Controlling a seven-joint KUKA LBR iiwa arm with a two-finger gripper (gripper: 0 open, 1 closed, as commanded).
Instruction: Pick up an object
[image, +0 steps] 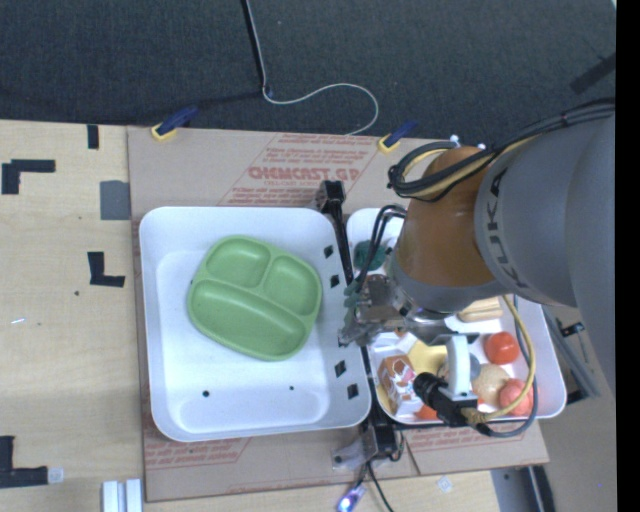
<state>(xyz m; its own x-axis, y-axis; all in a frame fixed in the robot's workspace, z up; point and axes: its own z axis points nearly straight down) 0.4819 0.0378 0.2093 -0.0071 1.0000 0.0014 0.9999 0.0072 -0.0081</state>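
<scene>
My arm, grey with an orange band, reaches in from the right and hangs over the right bin (553, 405), hiding most of it. The gripper (372, 312) sits low at that bin's left side, close to the divider between the bins. Below and right of it lie several small play-food items: a red tomato-like piece (502, 347), a beige round piece (491, 382), a yellow piece (432, 357) and a packet with red print (398, 378). I see nothing clearly between the fingers.
The left bin (165, 300) holds a green divided plate (255, 296) near its middle. A black bar (338, 235) runs along the divider. Both bins rest on a cardboard sheet (290, 165); a white cable (320, 95) lies at the back.
</scene>
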